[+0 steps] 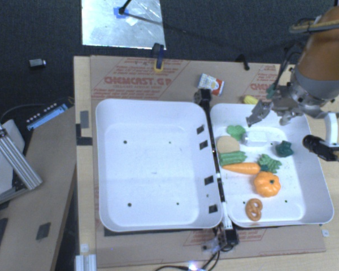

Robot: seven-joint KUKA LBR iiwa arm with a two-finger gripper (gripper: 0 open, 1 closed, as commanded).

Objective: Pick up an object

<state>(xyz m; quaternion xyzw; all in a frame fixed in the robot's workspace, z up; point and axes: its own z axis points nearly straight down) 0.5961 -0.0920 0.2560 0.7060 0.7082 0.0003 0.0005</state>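
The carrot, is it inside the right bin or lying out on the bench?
Inside: the carrot lies flat on the right bin's floor, beside the pumpkin.

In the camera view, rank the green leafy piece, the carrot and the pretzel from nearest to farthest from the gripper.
From the gripper:
1. Green leafy piece, just below-left of it.
2. Carrot, mid-bin.
3. Pretzel, near the bin's front edge.

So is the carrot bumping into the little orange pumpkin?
Touching, it seems. In the camera view the carrot's pointed end runs right up to the top of the pumpkin with no white bin floor showing between them.
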